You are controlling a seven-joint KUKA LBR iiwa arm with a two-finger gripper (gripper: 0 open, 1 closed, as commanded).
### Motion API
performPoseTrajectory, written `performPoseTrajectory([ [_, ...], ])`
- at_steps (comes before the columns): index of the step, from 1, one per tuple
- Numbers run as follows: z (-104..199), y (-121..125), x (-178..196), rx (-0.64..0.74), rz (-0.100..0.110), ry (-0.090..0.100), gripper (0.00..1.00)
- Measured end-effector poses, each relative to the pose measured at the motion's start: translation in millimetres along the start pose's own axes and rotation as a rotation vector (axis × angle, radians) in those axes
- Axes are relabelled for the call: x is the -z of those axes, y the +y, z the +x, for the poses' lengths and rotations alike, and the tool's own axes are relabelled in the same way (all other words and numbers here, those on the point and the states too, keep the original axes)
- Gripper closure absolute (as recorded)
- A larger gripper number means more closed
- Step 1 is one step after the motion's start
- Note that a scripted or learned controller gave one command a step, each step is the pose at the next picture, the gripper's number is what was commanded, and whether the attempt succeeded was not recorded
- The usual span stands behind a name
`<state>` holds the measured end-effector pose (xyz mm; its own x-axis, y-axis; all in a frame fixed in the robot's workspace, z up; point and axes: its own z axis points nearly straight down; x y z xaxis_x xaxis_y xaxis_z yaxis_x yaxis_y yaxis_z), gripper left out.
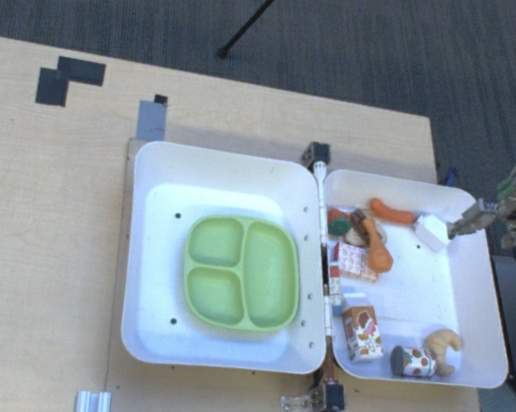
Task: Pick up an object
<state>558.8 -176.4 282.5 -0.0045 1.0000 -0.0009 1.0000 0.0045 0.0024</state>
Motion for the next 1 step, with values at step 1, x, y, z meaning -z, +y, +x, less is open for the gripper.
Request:
performPoseTrajectory([
  [1, 36.8, 28.5, -155.6, -0.002, -0.015, -0.002, 0.0],
])
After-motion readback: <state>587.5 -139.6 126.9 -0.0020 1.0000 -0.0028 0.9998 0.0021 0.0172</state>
